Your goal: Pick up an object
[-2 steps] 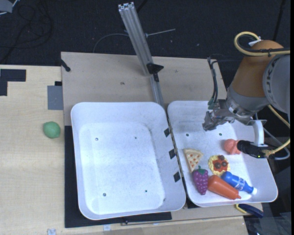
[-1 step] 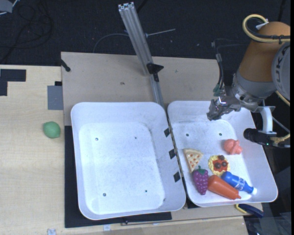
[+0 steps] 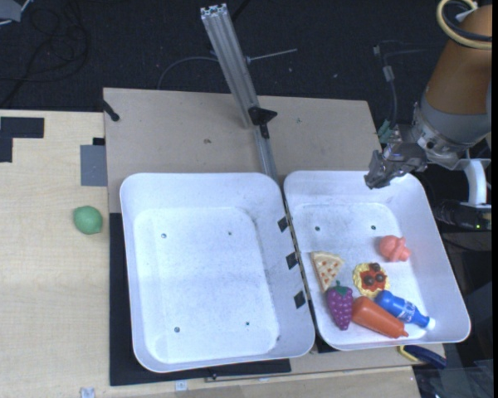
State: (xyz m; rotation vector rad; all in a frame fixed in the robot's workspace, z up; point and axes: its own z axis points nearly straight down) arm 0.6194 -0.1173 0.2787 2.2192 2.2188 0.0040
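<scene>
Poised at right bin's (image 3: pixel 448 247) upper rim.
Gripper (image 3: pixel 380 175) at frame right; finger spacing impossible to tell; toys clustered lower right.

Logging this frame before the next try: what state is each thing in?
claw: above the right bin's far rim, holding nothing visible
pink toy: lying alone in the right bin
pizza slice: lying flat
grapes: lying against the carrot
blue bottle: on its side
green ball: on the bench, outside both bins
</scene>
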